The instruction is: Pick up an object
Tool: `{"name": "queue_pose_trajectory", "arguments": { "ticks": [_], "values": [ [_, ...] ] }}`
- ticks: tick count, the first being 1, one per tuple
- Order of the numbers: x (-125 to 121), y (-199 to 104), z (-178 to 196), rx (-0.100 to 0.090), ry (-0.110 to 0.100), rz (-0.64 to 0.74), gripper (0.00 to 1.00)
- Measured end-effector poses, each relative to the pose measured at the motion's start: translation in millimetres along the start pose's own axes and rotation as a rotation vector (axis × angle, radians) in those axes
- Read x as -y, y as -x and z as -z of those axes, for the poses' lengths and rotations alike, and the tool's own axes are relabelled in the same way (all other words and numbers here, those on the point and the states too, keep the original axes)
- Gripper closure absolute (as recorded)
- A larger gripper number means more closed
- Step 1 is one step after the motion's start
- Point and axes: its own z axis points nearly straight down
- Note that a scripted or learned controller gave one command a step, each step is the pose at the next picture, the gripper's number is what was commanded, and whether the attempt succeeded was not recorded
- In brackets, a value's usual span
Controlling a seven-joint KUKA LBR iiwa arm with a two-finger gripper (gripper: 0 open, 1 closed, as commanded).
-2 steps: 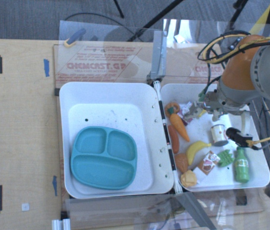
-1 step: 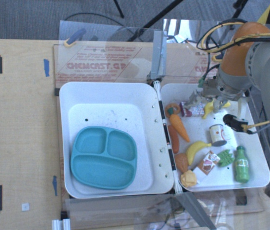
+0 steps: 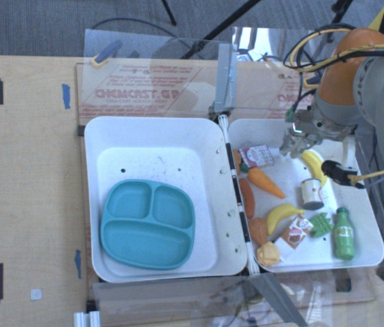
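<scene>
Green bottle [image 3: 343,234], nearest, looks slick; right of the carrot [image 3: 267,182], the banana [image 3: 312,165], light and firm, suits a mid-body pinch under the hand [image 3: 294,144], whose grip state I cannot tell.

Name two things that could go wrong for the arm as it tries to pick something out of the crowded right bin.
1. The gripper hangs near the right bin's far wall, between the small packet and a banana; a descent may nudge either aside rather than grasp it.
2. The carrot, can and second banana lie close together, so a grasp could catch two at once.
</scene>
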Motion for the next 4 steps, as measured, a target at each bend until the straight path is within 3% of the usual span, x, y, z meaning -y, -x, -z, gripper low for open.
{"name": "queue_pose_trajectory", "arguments": {
  "ticks": [1, 2, 3, 4],
  "values": [
    [0, 0, 0, 0.0, 0.0, 0.0, 0.0],
    [57, -31, -9, 0.003, 0.032, 0.185, 0.0],
    [49, -37, 1, 0.001, 0.016, 0.051, 0.0],
    [119, -34, -17, 0.001, 0.019, 0.096, 0.0]
  ]
}}
